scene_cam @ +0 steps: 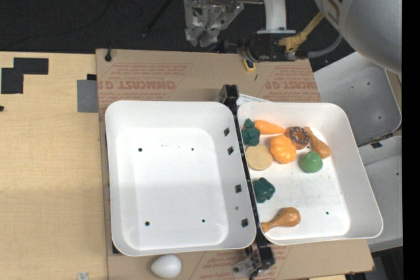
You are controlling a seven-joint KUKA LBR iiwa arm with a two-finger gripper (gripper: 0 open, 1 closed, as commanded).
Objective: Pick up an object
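Glossy rounded toy foods in smooth bin

bins: glossy white plastic | board: matt brown cardboard | bench: pale wood

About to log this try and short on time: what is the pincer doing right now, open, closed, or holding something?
Pincer: raised behind the bins, nothing visibly between it; open or closed cannot be told.

White bins; orange carrot; green ball; white egg; tan bench.
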